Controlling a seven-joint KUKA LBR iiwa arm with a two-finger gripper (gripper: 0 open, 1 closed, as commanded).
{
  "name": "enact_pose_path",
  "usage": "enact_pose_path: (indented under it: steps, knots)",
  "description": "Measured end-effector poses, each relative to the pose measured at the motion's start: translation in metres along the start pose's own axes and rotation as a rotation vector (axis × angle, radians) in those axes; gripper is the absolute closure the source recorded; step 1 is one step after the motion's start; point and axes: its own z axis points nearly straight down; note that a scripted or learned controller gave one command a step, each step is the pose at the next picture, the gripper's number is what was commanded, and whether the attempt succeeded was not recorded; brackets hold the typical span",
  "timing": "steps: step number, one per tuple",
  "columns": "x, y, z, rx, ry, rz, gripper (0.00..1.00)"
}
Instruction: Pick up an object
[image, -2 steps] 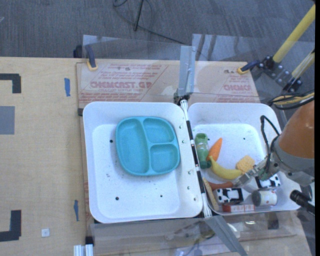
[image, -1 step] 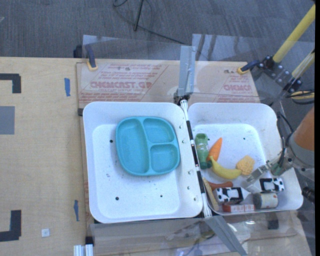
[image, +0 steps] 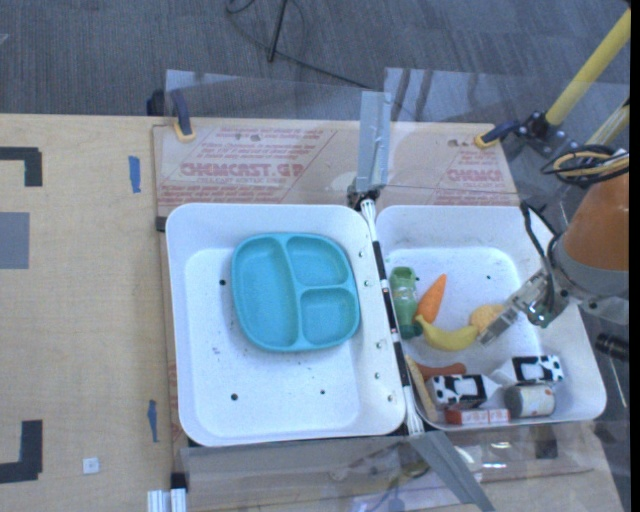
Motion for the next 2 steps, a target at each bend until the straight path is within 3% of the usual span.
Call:
enact_pose_path:
  steps: [1,2]
  knots:
    - [-0.005,-0.026,0.001,-0.004,0.001,0.183,0.0]
    - [0.017,0.034,-0.025,0.002,0.001,0.441,0.0]
